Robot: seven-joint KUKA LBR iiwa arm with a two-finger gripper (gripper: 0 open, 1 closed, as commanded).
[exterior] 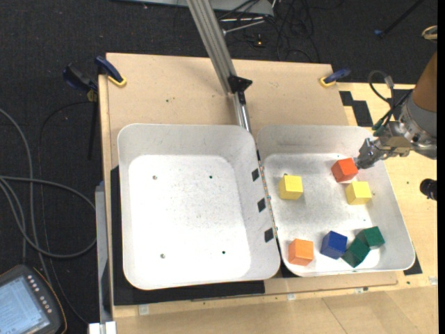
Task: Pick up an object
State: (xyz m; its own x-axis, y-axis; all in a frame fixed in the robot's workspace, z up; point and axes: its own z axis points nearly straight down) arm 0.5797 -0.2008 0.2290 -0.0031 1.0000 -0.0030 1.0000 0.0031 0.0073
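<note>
Red-orange block (343,170), small and cube-like, sits tilted in the upper right part of the right bin (398,207), right at the tip of the gripper (364,156). Probably light, rigid wood or plastic with hard flat faces; no give under pressure, little risk of damage, but smooth enough to slip or squirt out if pinched across corners. Best taken across two opposite flat sides, squarely, low on the body. Cannot tell whether the jaws stand wide or narrow, nor whether anything lies between them; tip looks to touch or nearly touch the block's upper right edge.

Just below, a yellow block (358,192); further left, a second yellow block (291,186). Along the near edge: an orange block (300,251), a blue block (334,244), two green blocks (366,243) pressed together. Enough free floor around the red-orange one for a clean approach, though the bin's right wall lies near.

White speckled plastic for both bins, shallow, smooth; left bin (132,186) alongside. Beneath, a pale wooden counter (174,82), clamped at its corners, over dark carpet strewn with cables.
</note>
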